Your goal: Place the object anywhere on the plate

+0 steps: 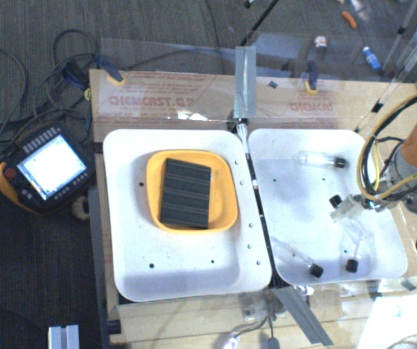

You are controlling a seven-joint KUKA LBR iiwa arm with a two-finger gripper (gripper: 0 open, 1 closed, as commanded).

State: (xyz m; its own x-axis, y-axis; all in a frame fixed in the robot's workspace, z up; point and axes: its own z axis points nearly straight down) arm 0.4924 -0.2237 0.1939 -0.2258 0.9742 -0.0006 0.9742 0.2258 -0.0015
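A dark ribbed rectangular object (186,193) lies flat on the yellow plate (227,195), which sits in the left bin (187,275). The object rests a little left of the plate's middle, within the rim. My gripper (333,267) hangs over the right bin (296,195), well away from the plate. Its clear fingers end in black tips (315,270) that stand apart near the bin's front edge, with nothing between them.
A clear tube-like piece with a black end (321,159) lies at the back of the right bin. Yellow and black cables (374,167) loop by the arm at the right. A teach pendant (45,169) sits on the floor to the left.
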